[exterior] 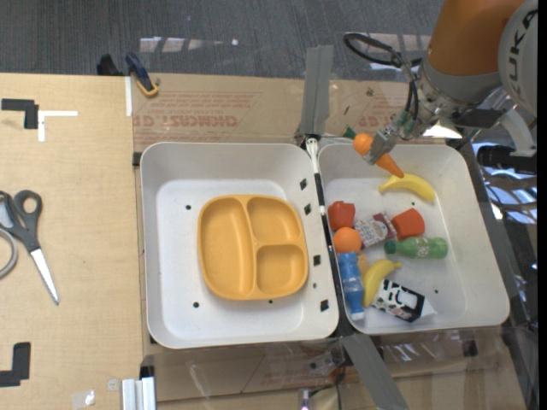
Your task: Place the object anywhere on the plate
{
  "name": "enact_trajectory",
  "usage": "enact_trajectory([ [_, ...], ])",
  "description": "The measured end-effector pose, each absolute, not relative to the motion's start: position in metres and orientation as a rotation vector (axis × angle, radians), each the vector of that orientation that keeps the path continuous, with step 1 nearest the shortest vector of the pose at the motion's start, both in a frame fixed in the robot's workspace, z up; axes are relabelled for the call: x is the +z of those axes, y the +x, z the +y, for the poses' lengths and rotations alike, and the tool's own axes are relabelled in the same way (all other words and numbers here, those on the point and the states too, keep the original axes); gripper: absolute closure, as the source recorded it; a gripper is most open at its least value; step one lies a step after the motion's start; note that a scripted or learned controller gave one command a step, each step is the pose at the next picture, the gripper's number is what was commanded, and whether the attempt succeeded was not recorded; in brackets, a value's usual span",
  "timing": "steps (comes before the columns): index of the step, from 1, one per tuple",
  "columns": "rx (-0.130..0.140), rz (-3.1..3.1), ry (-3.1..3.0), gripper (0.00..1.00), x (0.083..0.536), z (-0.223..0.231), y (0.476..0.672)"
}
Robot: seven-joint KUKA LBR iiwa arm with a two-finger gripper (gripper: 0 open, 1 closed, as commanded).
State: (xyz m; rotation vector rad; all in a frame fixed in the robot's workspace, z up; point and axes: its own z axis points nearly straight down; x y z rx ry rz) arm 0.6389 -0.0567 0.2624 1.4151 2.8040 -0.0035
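An orange carrot is gripped by the hand at twelve o'clock of a curved banana; the ridged three-section plate is unobstructed.

A single fixed camera looks down on the bench from above at a slant, far enough back to take in both white bins whole. The arm comes in at the upper right, its gripper over the far rim of the right bin. Left of the gripper and nearer the camera lies the left bin with its yellow divided plate; farther left, scissors lie on the wooden benchtop.
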Motion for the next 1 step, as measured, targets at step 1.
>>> enact_trajectory([
  [1, -0.003, 2.845, 1.334, 1.0, 0.1906, -0.0026, 0.6106],
])
